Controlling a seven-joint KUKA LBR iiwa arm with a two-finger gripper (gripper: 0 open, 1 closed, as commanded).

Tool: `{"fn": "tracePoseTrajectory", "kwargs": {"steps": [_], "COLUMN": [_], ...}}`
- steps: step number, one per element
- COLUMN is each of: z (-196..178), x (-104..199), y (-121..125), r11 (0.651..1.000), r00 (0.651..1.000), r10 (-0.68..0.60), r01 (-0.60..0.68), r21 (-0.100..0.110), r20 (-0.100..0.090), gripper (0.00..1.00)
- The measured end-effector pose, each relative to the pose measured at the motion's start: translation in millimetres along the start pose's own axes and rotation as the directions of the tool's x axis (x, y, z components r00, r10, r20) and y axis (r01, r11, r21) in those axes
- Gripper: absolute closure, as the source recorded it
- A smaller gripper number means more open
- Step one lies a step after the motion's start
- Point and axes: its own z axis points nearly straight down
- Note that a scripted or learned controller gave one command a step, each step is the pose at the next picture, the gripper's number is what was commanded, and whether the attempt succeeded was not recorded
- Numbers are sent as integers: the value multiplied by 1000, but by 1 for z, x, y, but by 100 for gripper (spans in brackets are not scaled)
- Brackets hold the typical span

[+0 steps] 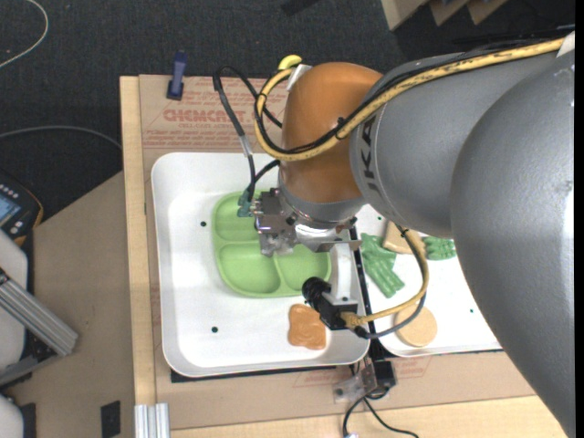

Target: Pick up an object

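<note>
Gripper sits over green divided tray in left bin; grip state unreadable. Tray looks light, stiff, slick; take the rim.

Tool hidden under the orange band and wrist; fingers impossible to make out. Green tray partly covered by the wrist, its right part out of sight. Right bin mostly masked by the grey arm, with just a strip visible. Green toy and tan disc each partly hidden by arm or cables. Orange piece overlapped at its top right by a black connector. Red print on the surface too blurred to read. Arm cut off by the right and top edges.
</note>
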Motion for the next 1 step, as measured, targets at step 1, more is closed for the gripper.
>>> {"fn": "tracePoseTrajectory", "kwargs": {"steps": [1], "z": [-43], "x": [-94], "y": [10], "r11": [1000], "r00": [1000], "r10": [4], "r01": [-4], "r21": [-21], "r20": [-4], "gripper": [100]}}
